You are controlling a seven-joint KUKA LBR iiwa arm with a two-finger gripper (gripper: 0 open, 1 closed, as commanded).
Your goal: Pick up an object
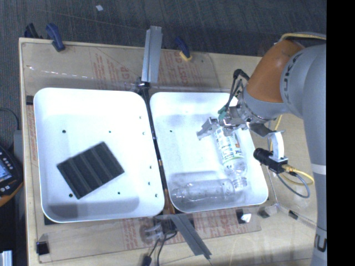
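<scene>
Print on bottle label point(228, 146) illegible.

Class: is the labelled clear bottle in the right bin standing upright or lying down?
Lying down: the labelled bottle rests lengthwise on the right bin floor, beside another clear bottle.

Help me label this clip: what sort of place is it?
Probably a robotics lab bench set up for grasping trials: two white bins clamped side by side, a grey and orange arm reaching in, and test objects such as clear plastic bottles.
</scene>
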